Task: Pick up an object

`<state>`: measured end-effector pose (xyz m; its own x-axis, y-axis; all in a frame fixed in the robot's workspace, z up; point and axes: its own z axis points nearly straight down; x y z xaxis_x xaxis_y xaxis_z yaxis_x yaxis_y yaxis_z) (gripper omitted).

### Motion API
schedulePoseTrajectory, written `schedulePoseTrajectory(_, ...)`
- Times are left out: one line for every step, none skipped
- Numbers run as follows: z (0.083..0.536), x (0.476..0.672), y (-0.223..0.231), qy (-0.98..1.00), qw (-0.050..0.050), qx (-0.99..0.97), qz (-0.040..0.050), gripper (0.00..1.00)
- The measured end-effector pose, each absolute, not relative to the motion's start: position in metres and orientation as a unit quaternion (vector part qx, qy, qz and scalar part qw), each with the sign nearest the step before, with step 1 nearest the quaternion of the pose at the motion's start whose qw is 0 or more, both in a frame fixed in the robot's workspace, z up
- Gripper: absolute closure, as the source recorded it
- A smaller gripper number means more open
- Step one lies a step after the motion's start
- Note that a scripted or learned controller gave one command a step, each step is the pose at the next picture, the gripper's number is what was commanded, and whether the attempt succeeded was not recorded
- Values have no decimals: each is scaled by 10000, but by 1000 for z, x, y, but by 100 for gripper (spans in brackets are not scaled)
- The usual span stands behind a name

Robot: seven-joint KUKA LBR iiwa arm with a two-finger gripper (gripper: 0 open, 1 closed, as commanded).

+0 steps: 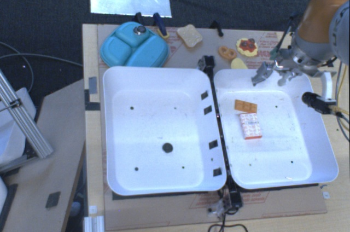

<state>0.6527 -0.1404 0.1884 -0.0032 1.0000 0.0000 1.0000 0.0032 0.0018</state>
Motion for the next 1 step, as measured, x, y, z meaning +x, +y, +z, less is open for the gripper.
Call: schedulePoseTrajectory(80, 634, -112, 7094, -4, 7048, -1, 0)
